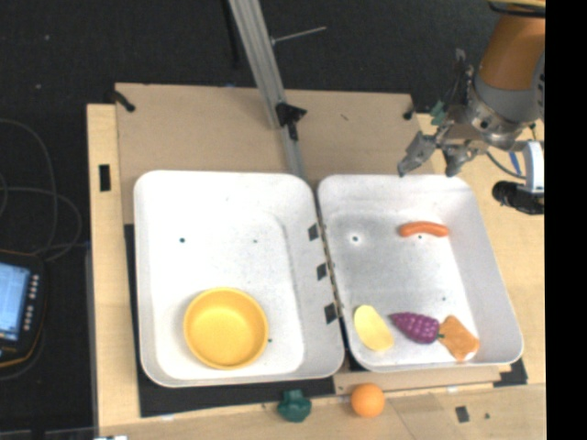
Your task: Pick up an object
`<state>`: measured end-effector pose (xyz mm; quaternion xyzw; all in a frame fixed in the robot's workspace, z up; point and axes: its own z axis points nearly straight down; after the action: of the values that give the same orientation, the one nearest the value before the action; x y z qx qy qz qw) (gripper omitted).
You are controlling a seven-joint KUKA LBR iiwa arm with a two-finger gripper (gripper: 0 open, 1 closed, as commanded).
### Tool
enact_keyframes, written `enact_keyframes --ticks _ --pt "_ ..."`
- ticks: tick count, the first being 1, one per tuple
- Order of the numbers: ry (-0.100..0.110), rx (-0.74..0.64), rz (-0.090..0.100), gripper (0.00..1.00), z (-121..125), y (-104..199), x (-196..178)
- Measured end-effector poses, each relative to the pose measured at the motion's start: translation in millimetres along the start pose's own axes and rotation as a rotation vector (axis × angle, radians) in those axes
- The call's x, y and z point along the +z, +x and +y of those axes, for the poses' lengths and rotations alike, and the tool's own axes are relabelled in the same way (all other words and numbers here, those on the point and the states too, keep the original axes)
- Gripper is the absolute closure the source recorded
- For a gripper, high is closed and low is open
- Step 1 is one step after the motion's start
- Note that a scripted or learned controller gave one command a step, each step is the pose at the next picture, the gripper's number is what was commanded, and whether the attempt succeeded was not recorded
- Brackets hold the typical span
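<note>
The end effector (432, 159) hangs above the far right corner of the right bin (486, 246), its two fingers spread apart with nothing between them. The grey arm with its orange band (510, 49) rises toward the upper right. Inside the right bin, an orange sausage-shaped piece (424, 230) lies nearest, just below the end effector and toward the camera. Well apart from it, along the bin's near edge, sit a pale yellow piece (372, 327), a purple bunch of grapes (415, 325) and an orange chunk (459, 336), in a row from left to right, the grapes touching the chunk. The left bin (220, 218) holds a yellow bowl (226, 327) in its near corner. On the bench (183, 126) in front of the bins lie a small green object (293, 406) and an orange ball (367, 400).
</note>
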<state>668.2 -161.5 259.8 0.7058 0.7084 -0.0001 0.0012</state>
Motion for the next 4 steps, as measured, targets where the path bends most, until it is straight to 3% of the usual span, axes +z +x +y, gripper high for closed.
enact_keyframes --ticks 1,4 --pt "0.001 0.0 -0.001 0.0 -0.2 -0.6 -0.1" --pt "0.001 0.003 -0.001 0.0 2.9 2.0 156.9"
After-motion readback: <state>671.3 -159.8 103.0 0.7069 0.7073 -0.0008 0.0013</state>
